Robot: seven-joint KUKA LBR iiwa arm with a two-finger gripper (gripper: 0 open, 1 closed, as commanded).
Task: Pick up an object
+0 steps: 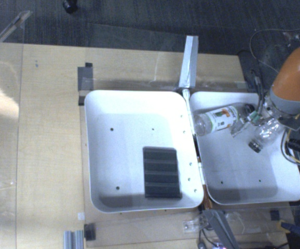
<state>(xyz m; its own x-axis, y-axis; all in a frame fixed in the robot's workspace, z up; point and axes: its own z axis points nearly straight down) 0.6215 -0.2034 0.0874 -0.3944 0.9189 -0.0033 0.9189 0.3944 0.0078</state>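
The wooden worktop (41,154) is carrying two white bins side by side. In the left bin (134,108), a black ribbed block (161,173) is lying flat near the front wall. In the right bin (274,188), a clear plastic bottle (216,121) with an orange-and-white label is lying on its side against the back-left corner. Just beside it, the hand (258,128) is hanging over the bin's back part, and whether it is clenched or released I cannot tell.
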